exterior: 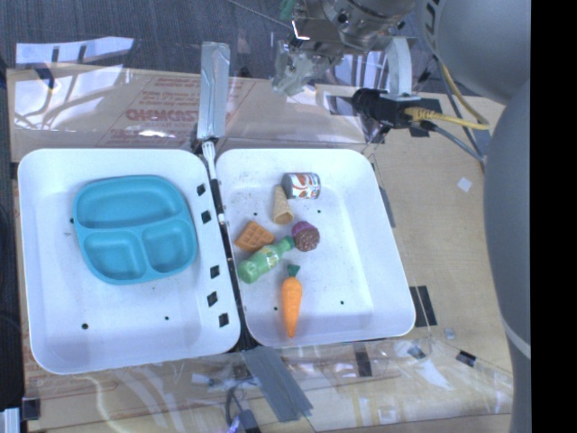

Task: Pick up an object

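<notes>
Camera view
Gripper (293, 72): raised beyond the far rim of the right bin (383, 233); whether it is wide or narrow, I cannot tell.
Right bin: can (303, 185), cone (282, 204), waffle wedge (254, 236), purple round piece (306, 236), green bottle (262, 262) and carrot (291, 304), clustered left of centre.
Left bin (45, 314): blue divided tray (135, 226).

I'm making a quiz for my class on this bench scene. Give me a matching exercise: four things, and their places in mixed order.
Things:
1. tray
2. carrot
3. can
4. bottle

Places:
A. far end of the right bin
B. left bin
C. nearest the right bin's front edge
D. between the carrot and the waffle

Pairs: 1-B, 2-C, 3-A, 4-D
</notes>
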You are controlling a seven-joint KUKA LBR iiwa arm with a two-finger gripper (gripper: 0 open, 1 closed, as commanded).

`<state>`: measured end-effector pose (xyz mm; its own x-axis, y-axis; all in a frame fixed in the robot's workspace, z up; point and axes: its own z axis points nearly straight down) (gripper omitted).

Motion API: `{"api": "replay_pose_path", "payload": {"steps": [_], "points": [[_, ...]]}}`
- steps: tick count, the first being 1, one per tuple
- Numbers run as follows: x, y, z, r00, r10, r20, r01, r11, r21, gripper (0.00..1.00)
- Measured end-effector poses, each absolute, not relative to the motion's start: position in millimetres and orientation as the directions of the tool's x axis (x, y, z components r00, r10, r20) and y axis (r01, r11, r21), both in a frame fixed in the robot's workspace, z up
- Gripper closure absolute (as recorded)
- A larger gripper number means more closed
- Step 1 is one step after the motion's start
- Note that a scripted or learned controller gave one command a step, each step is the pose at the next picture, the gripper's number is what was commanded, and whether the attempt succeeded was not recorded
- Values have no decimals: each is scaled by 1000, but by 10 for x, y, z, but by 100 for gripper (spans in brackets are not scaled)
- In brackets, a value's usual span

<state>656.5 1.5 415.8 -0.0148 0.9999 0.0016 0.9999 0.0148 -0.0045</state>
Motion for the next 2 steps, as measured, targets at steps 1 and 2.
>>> {"api": "replay_pose_path", "payload": {"steps": [1, 2], "points": [[6543, 1861, 3936, -18, 1000, 0, 1000, 18, -4, 100], [6311, 1715, 4451, -7, 1000, 1, 1000, 7, 3, 100]]}}
